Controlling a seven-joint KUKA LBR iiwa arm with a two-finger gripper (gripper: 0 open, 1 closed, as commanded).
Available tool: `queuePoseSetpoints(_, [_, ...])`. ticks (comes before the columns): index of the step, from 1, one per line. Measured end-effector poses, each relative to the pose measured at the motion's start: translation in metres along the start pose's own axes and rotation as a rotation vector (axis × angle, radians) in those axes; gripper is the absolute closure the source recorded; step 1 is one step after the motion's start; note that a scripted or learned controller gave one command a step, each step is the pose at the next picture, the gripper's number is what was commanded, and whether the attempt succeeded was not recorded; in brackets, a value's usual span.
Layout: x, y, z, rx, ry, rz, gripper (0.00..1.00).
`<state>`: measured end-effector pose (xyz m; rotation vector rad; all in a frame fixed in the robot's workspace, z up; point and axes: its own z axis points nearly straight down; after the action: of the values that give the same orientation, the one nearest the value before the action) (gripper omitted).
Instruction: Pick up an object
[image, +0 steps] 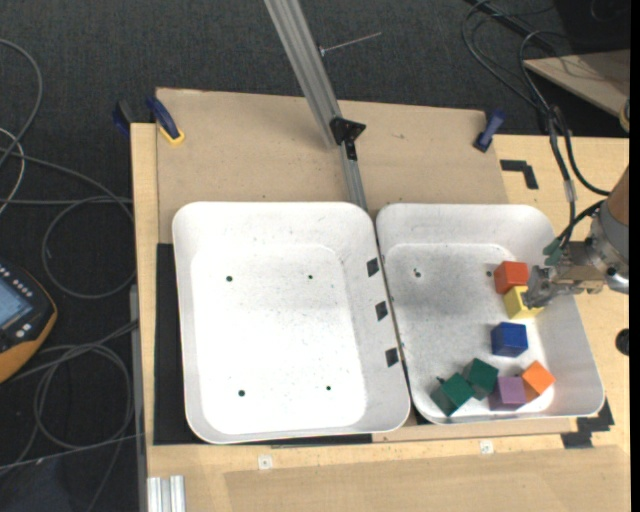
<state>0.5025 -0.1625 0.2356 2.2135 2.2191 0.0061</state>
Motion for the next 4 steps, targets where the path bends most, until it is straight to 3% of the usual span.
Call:
queuePoseSetpoints(1, [0.0,0.002,-0.037,0.002,0.001,0.001,1.0])
queuePoseSetpoints(3, [0.101,0.068,-0.036,0.004,0.004,-0.005,1.0])
queuePoseSetpoints(4, [0.152,0.093,-0.017,0.006,0.004,-0.004,1.0])
